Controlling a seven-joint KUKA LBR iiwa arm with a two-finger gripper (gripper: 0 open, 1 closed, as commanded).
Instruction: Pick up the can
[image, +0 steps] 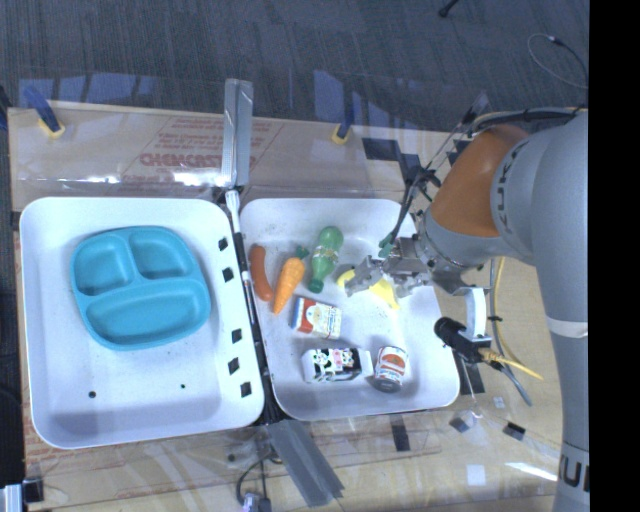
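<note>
can (391, 367): lies on its side in the right bin (300, 400), near the bin's front edge, toward the right corner; red and white label, one round end turned toward the camera
neighbours: a black-and-white carton (332, 364) lies just beside the can on its left, close enough that the two may touch; a red-and-white carton (317, 318) lies farther back, apart from it
rest of the right bin: a carrot (287, 284), a sausage (260, 271) and a green bottle (323, 252) sit toward the back left, well apart from the can
left bin (40, 330): carries a blue divided plate (140, 283)
end effector (385, 272): low over the back right of the right bin, beside a yellow object (382, 291), well apart from the can; how far it is open cannot be told, and nothing can be seen held in it
handling, judged: rigid and probably light, with a smooth curved wall that is likely slippery; lying down, it may roll if nudged from the side
where to take hold, judged: across the middle of the cylinder, pads on opposite sides of the curved wall, squarely enough not to squeeze it out sideways
risk, judged: little room on the carton side; the bin wall is near on the front and right
</note>
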